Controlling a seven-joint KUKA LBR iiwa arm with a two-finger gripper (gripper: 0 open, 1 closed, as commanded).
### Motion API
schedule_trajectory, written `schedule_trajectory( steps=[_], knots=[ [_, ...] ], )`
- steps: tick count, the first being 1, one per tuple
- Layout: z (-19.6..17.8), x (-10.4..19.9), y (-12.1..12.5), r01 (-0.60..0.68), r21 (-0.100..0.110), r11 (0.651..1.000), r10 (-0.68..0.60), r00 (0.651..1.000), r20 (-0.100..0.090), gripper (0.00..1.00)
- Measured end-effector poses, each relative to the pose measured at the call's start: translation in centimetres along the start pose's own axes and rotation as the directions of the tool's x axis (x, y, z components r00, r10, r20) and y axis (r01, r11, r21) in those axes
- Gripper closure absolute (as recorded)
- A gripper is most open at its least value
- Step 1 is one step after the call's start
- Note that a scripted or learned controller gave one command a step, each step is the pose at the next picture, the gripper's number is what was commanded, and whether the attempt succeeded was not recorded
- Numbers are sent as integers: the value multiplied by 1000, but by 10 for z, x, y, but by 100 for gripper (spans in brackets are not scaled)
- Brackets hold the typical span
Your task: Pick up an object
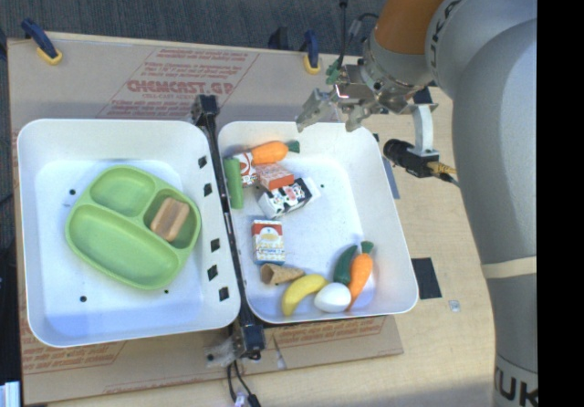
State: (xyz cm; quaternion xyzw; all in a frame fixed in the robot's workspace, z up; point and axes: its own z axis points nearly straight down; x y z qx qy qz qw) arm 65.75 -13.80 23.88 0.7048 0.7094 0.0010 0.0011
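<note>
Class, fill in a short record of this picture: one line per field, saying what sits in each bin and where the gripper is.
left bin: green divided plate with a brown block in one compartment
right bin: toy carrot near the far edge, small cartons, banana, egg, second carrot near the front corner
gripper: above the right bin's far edge, holding nothing

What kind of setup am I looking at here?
Likely a lab test bench for robot picking: two shallow white bins clamped on cardboard, plastic toy food such as an orange carrot, and a grey arm's gripper above.
</note>
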Motion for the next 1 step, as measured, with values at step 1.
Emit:
schedule_trajectory(
  steps=[1],
  knots=[
    [54, 33, -67, -2, 7, 1000, 2, 1000, 0, 0]
  ],
)
